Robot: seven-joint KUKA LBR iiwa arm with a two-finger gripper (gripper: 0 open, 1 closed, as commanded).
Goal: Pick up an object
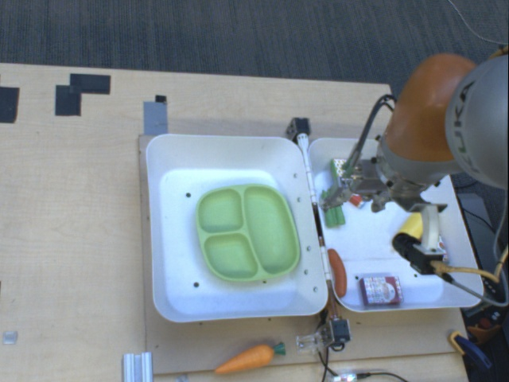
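My gripper hangs low over the left part of the right bin, close to the wall between the two bins. A small green object lies just below and beside it, with a small red bit next to it. Whether the gripper touches either one is hidden by the wrist. An orange-red sausage-shaped thing lies along the bin's left wall near the front. A dark red packet rests at the front of the bin. A yellow thing shows under the arm.
The left bin holds a light green divided plate. A carrot lies on the bench in front of the bins, outside them. The arm's bulk covers the back right of the right bin.
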